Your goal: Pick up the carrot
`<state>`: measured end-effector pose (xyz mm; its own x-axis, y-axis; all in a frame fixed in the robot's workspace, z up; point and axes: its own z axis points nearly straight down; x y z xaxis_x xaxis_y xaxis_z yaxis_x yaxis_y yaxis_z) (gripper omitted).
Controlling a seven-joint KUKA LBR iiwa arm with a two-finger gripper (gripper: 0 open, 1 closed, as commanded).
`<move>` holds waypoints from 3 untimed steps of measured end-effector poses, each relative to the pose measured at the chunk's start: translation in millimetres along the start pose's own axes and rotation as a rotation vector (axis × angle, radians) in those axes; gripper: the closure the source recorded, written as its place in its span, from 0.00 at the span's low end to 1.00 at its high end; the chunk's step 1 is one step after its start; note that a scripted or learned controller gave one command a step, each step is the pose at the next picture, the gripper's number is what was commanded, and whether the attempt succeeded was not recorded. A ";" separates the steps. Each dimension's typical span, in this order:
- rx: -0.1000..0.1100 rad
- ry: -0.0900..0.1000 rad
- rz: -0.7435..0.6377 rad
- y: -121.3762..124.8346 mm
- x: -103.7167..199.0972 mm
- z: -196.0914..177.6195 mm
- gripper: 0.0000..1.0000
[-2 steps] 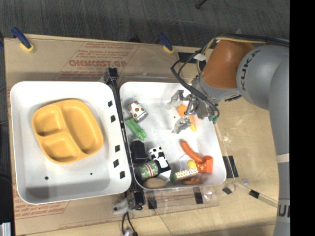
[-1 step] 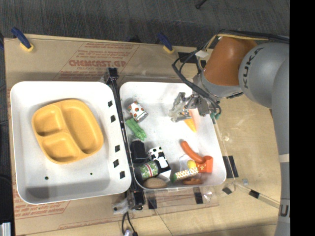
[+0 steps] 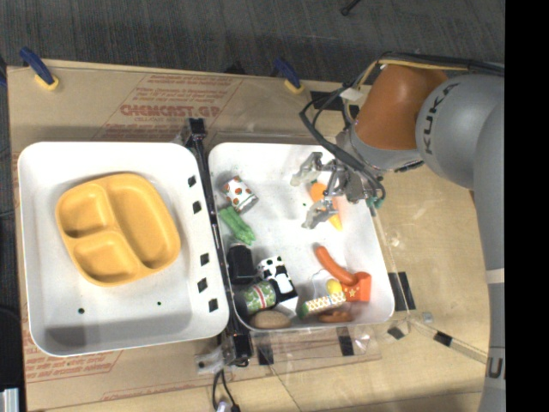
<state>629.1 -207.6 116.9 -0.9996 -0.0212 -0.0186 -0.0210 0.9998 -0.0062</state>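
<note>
Carrot (image 3: 330,202): small orange piece, paler toward a yellowish end, lying on the floor of the right bin (image 3: 283,166) in its upper right part, near the right wall. Its long axis runs on a slant, the orange end toward the bin's far left and the yellowish end toward the bin's near right corner. Gripper (image 3: 306,199): over the same upper right part of the right bin, its two metal fingers (image 3: 303,172) spread apart, one on the far side and one on the near side of the carrot's orange end. The carrot sits in the gap at the finger bases, and contact with either finger cannot be made out, so no grasp is recorded. Arm (image 3: 403,110): grey with an orange band, entering over the right bin's far right corner. Further contents of the right bin: a long red-orange piece (image 3: 334,266) and a red block (image 3: 359,287) toward the near right corner; a small can (image 3: 238,194) and a green piece (image 3: 237,225) along the left wall. Beyond the right bin's left wall: the left bin (image 3: 39,256), holding a yellow divided tray (image 3: 116,227).
</note>
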 end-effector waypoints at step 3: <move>-0.003 0.008 -0.167 2.3 81.3 -77.6 1.00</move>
<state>546.3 -206.6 193.0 -0.9823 -0.1873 -0.0092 -0.1873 0.9823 -0.0057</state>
